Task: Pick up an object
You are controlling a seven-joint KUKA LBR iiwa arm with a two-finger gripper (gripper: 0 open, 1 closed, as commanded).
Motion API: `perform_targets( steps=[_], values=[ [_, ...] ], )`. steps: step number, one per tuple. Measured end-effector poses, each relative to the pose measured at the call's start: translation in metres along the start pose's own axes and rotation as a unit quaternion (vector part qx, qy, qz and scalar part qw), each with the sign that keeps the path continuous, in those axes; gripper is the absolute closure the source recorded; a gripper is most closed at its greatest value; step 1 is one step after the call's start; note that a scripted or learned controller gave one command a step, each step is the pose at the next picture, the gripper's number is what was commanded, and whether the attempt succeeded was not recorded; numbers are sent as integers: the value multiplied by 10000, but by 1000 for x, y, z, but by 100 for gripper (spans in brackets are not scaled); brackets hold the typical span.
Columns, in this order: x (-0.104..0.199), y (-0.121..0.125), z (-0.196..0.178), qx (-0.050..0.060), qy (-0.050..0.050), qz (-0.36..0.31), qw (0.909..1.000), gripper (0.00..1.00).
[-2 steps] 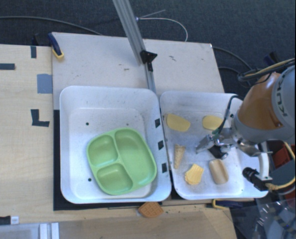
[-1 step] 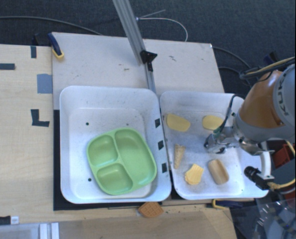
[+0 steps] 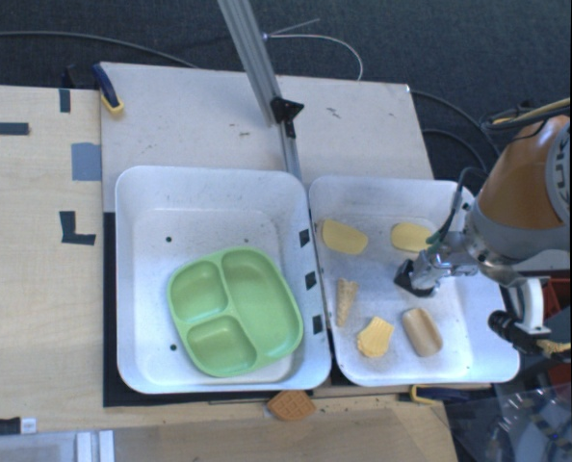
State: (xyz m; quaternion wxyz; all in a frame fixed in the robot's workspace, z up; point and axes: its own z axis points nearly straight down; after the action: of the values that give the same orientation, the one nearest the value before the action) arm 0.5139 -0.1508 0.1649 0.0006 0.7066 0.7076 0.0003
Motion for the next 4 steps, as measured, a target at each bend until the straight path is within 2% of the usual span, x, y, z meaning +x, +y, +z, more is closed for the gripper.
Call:
perform_targets(
  steps=[2,4],
  values=[
    [-16,4,-118,-20,-10,1,10000,100],
    [79,68,-91,14,3,-22,10000,100]
  ],
)
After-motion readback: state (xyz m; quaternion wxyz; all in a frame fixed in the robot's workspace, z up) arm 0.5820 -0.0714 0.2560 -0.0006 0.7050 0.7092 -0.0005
